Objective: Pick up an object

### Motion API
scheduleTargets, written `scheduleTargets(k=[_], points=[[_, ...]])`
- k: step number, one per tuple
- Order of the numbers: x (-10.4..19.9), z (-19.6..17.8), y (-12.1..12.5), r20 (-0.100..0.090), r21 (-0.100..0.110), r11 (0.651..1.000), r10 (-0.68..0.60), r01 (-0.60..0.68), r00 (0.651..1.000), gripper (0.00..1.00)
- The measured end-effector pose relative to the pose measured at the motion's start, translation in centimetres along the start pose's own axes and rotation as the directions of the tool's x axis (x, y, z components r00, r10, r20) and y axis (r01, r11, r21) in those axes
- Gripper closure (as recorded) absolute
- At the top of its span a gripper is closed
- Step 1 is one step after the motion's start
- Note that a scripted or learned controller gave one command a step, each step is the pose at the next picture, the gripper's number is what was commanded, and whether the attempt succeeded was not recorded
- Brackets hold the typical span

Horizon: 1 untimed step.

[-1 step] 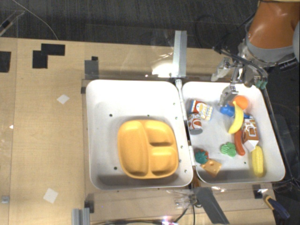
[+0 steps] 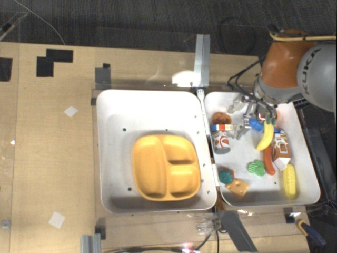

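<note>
The right bin (image 2: 305, 194) holds several toy foods. A red, white and blue can (image 2: 221, 137) lies at its left wall, with a brown piece (image 2: 221, 118) just behind it. A yellow banana (image 2: 266, 136) and a small blue piece (image 2: 256, 124) lie in the middle. My gripper (image 2: 242, 118) hangs over the bin's back half, between the can and the banana, open, with nothing between its fingers. The arm's orange band (image 2: 281, 62) is at the back right.
A red sausage (image 2: 269, 160), a brown carton (image 2: 281, 146), a yellow corn cob (image 2: 289, 181), a green piece (image 2: 256, 167), a teal piece (image 2: 226, 176) and an orange wedge (image 2: 238, 187) fill the right bin's front. The left bin (image 2: 113, 120) holds a yellow divided plate (image 2: 138, 162).
</note>
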<state>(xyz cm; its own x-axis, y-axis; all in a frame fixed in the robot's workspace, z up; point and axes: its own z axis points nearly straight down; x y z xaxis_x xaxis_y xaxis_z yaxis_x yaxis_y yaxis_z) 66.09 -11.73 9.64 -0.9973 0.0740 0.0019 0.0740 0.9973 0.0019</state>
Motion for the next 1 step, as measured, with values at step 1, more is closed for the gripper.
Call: scheduleTargets(k=[1], points=[[-0.01,0.75,1.35,-0.005,0.011,0.947,0.321,-0.321,0.947,0.00]])
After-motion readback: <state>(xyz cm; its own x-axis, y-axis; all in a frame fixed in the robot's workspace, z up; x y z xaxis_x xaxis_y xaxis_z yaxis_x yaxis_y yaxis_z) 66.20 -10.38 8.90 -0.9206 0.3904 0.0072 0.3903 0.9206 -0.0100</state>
